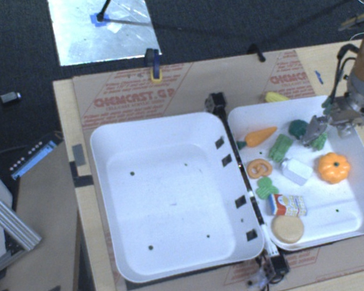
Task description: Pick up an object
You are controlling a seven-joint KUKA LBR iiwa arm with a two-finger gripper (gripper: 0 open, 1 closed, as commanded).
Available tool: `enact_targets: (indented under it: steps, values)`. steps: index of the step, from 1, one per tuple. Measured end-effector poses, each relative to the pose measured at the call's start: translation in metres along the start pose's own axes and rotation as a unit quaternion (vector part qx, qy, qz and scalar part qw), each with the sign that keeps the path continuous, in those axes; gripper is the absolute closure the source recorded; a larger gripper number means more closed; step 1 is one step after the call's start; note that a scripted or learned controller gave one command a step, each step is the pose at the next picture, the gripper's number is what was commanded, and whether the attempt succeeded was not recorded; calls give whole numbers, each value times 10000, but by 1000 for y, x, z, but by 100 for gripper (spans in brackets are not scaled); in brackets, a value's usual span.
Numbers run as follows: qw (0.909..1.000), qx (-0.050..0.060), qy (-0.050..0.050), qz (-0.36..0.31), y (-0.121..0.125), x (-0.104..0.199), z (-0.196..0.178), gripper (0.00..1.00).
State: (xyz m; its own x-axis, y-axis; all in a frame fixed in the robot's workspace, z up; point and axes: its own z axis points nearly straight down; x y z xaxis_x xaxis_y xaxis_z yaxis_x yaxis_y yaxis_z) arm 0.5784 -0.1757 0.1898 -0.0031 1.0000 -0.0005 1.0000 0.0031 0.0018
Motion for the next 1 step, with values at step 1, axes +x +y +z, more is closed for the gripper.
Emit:
enact_targets:
  steps: [1]
  values:
    - [10000,53,27,9,-53,38,111,0]
